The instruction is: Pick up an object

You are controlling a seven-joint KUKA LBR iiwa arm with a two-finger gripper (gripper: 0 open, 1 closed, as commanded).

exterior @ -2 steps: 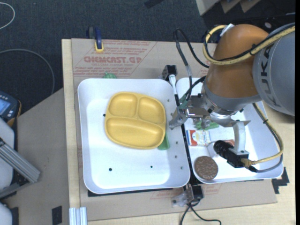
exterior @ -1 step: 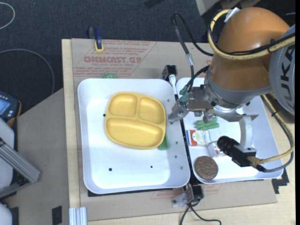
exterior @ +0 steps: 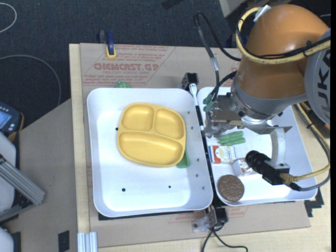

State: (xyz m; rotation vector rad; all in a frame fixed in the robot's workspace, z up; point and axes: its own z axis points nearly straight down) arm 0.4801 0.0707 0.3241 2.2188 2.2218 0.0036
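Observation:
My gripper (exterior: 218, 126) hangs low over the left part of the right bin (exterior: 302, 140), close to the wall between the two bins. Just right of it and slightly nearer lies a green pod-shaped object (exterior: 232, 138). In front of that is a small white packet with red and blue print (exterior: 221, 154), then a small silvery piece (exterior: 241, 167). A brown round disc (exterior: 231, 188) rests at the bin's near edge. The arm's large orange and grey wrist hides the far part of this bin.
The left bin (exterior: 105, 161) holds a yellow divided plate (exterior: 152, 134), and a green item (exterior: 183, 161) pokes out from under its near right edge. Cables run along the bench behind the bins. A brown board (exterior: 131, 62) lies under both bins.

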